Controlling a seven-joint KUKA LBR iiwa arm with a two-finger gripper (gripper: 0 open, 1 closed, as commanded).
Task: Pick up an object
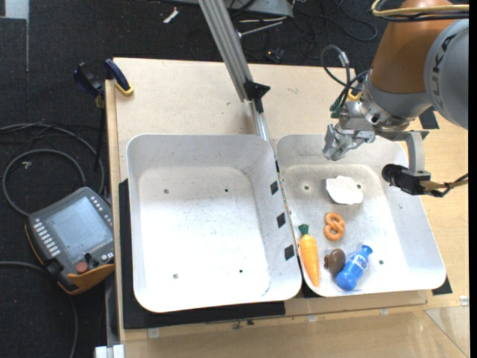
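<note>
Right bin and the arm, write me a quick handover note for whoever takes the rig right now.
Pincer: hovering over the far end of the right bin, above the white object; nothing seen between its fingers, and I cannot tell if they are open or shut.
Things, all in the right bin: white object nearest the pincer, pretzel just below it, then carrot by the bin's left wall, brown piece and blue bottle at the near end.
Left bin: holds none of these.
Done: nothing picked up yet.
Left: lower, grasp one object, lift it. The white object looks the closest candidate.
</note>
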